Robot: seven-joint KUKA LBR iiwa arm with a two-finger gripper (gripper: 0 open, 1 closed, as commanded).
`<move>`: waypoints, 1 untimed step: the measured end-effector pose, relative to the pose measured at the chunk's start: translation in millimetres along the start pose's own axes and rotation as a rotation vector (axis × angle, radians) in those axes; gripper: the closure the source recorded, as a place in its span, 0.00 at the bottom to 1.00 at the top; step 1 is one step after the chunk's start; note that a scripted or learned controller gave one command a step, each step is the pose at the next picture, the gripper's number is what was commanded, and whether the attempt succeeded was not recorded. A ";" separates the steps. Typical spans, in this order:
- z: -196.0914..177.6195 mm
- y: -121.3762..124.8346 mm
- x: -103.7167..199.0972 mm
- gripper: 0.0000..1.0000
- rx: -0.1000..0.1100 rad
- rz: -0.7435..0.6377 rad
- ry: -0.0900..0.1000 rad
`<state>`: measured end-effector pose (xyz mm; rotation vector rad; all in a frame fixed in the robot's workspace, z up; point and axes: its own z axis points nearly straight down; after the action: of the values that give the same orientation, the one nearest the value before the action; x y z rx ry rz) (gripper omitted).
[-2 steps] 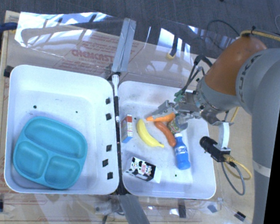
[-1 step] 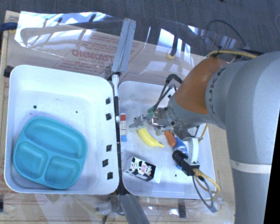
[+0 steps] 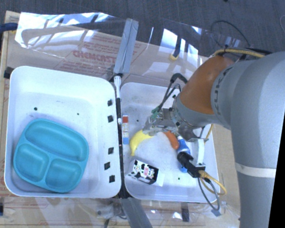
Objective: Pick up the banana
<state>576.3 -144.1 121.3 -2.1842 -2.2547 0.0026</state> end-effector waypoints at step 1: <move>0.0 0.0 0.0 0.00 0.000 0.000 0.000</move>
<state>576.3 -144.1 121.3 -2.1838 -2.2554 0.0031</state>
